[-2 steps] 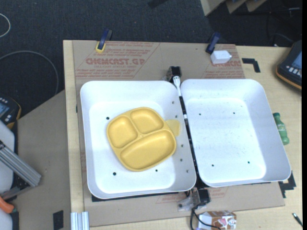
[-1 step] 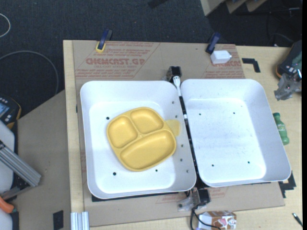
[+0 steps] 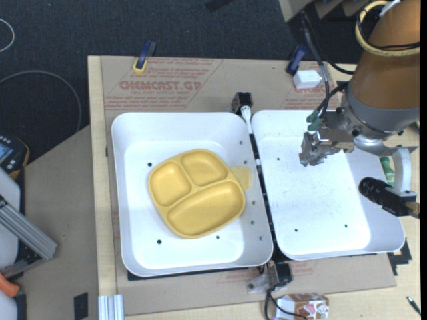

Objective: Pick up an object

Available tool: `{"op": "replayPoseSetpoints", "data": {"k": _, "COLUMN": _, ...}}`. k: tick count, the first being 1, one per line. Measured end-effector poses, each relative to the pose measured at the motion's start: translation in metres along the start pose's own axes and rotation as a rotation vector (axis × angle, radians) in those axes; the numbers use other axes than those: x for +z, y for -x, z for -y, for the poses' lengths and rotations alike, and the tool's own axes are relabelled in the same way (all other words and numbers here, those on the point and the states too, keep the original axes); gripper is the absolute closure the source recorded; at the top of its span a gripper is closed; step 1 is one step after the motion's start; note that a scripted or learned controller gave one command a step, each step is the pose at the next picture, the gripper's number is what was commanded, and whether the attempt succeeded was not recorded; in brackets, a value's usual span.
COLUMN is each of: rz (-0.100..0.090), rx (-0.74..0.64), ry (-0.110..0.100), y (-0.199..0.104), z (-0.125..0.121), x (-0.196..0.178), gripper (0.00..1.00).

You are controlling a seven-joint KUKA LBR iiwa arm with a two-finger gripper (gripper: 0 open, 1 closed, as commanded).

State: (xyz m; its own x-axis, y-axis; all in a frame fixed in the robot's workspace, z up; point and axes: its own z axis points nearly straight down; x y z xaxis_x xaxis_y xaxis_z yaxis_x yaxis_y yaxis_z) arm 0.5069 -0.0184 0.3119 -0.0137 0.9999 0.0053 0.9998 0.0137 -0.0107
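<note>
Yellow plastic, a divided plate (image 3: 196, 193) lies in the middle of the left bin (image 3: 127, 135). My pincer (image 3: 312, 153) hangs over the right bin (image 3: 333, 235), near its far edge; grip state: cannot tell. Step: approach. Next move: cross left, descend on the plate rim.

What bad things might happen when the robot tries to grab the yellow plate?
1. The claw hangs over the right bin, while the yellow plate lies in the left bin. It may close on nothing.
2. The plate is wide, flat and low, so the claw might slide off its rim.
3. Crossing over, the claw might bump the raised edges where the two bins meet.
</note>
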Motion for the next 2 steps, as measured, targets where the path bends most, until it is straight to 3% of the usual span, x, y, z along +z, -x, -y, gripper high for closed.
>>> {"op": "replayPoseSetpoints", "data": {"k": 1, "rz": 0.003, "rx": 0.005, "ry": 0.01, "y": -0.063, "z": 0.028, "x": -0.023, "gripper": 1.0}}
{"op": "replayPoseSetpoints", "data": {"k": 2, "rz": 0.002, "rx": 0.008, "ry": 0.022, "y": -0.12, "z": 0.026, "x": -0.108, "gripper": 1.0}}
